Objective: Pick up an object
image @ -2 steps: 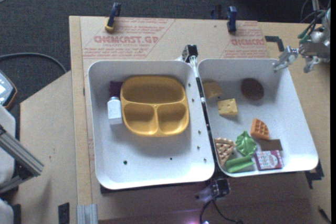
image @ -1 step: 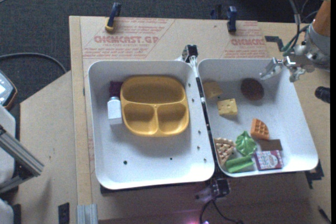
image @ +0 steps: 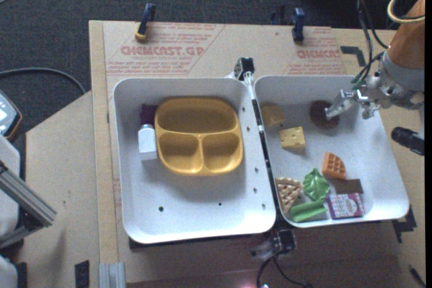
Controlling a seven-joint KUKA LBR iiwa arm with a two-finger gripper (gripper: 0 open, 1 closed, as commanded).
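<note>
The right bin [image: 386, 157] holds several toy foods. A dark brown round piece [image: 321, 115] lies near its back wall. A yellow cheese wedge [image: 292, 137] and a tan piece [image: 273, 114] lie to its left. Toward the front are an orange waffle [image: 334, 165], a green leaf [image: 314, 184], a lattice wafer [image: 289, 192], a green pod [image: 308, 212] and a pink box [image: 345, 205]. My gripper [image: 341, 106] hangs low at the brown round piece's right edge, reaching in from the right. Nothing shows held in it.
The left bin [image: 182, 209] carries a yellow divided plate [image: 198, 135], a small white bottle [image: 147, 141] and a dark purple item [image: 148, 111] beside it. Two clamps [image: 144, 21] [image: 298, 23] stand at the board's back edge. A black clip [image: 244, 67] sits between the bins.
</note>
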